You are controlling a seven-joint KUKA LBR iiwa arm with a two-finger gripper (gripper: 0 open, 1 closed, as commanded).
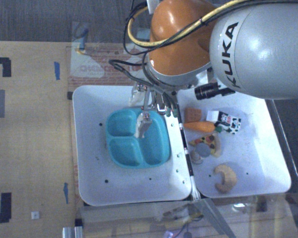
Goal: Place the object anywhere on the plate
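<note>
Pincer [145,114] above blue plate [137,144], clamped on a small grey object [142,125] at 12 o'clock. Placing step; next, lower gently and release.

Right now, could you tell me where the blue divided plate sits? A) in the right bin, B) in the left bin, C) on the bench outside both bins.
B: the blue divided plate lies inside the left bin, under the gripper.
</note>
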